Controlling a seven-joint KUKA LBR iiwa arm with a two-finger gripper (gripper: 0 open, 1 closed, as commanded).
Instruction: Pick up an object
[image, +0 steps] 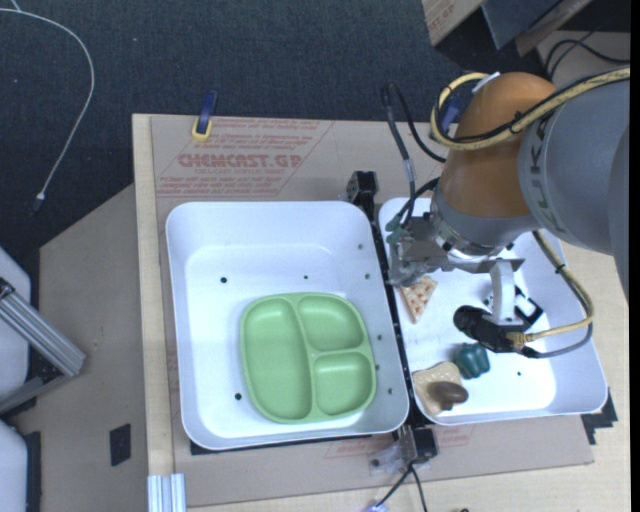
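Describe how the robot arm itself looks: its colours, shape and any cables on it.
The arm has a thick, rounded grey body with a glossy orange band above the wrist. A metallic grey wrist section sits under the band. Yellow and black cables loop around the orange part, and a yellow cable trails below the wrist.

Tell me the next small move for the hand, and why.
Probably a short, straight descent onto the pizza slice, then close. The hand sits at the right bin's left wall, just above the slice, and nothing shows between its fingers. The teal block and the tan piece lie farther off, toward the bin's near edge, so the slice is the closest target.
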